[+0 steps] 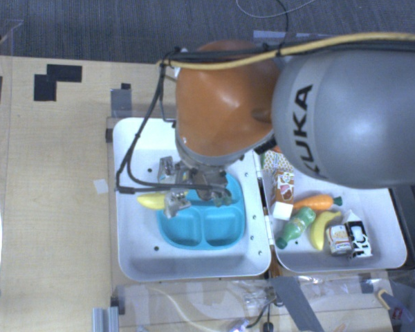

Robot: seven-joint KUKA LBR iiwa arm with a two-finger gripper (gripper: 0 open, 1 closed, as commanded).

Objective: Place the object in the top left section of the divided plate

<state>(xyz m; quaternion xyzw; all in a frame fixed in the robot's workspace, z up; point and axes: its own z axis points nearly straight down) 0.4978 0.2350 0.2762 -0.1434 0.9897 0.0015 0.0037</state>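
A: Where the left bin (135, 254) lies smooth and white, what sits inside?
B: A yellow banana (150, 200) touching the glossy blue plate (202, 228).
A: And the gripper (194, 192)?
B: Above the plate's top; open or closed, I cannot tell.

The grey arm (353, 109) bears black block letters running up its shell; "KUKA" reads there, its first letter cut by the shell's curve. A carton (280, 178) and a small box (340, 239) in the right bin (394, 244) carry printed labels, too small and blurred to read.
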